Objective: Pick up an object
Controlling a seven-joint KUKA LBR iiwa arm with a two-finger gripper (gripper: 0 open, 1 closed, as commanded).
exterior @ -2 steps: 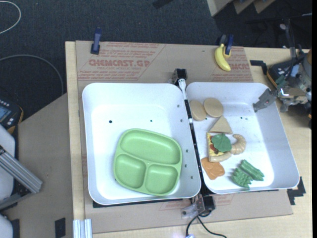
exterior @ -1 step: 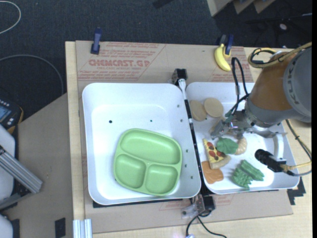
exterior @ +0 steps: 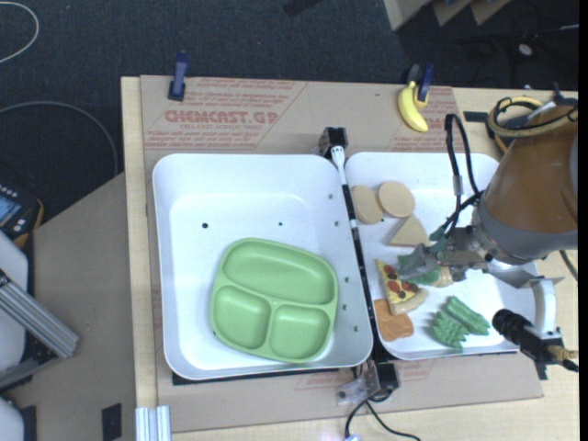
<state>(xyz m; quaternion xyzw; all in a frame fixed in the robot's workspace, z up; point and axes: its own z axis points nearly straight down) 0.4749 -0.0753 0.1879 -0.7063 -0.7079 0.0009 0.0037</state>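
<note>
The right bin (exterior: 478, 168) holds several toy foods. Two tan round pieces (exterior: 386, 200) lie at its back left, with a tan wedge (exterior: 409, 232) just in front of them. A pizza slice (exterior: 401, 288) lies near the bin's left wall, with an orange piece (exterior: 393, 325) in front of it. A green leafy piece (exterior: 457, 322) sits at the front. My gripper (exterior: 418, 265) hangs low over the bin between the wedge and the pizza slice, its tip right above the slice's upper edge. The arm's bulk hides the bin's right side.
The left bin (exterior: 184, 191) holds a green divided plate (exterior: 274, 299). A toy banana (exterior: 413, 108) lies on the cardboard behind the right bin. Black cables (exterior: 455, 168) run over the right bin's back. A black clamp (exterior: 333, 141) sits where the bins meet.
</note>
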